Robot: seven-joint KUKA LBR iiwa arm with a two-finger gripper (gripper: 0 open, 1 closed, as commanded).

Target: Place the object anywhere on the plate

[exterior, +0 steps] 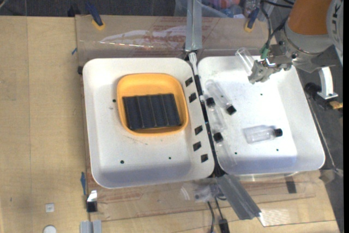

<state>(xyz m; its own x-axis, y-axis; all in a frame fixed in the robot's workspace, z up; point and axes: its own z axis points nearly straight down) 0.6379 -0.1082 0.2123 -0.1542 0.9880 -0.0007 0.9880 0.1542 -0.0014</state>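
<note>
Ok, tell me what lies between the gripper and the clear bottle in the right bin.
In the camera view, only bare white bin floor lies between the gripper and the clear bottle.

Grey arm with orange band reaching in from the right, jaws (254,75) pointing down-left, nothing visibly between them

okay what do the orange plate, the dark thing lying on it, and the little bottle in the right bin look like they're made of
The square orange plate looks like smooth moulded plastic: even colour, rounded rim, soft sheen. The dark ribbed rectangular block on it looks matte, perhaps rubber or plastic; the view leaves that open. The small clear bottle with a black cap is see-through with pale highlights, so clear plastic or glass.
</note>
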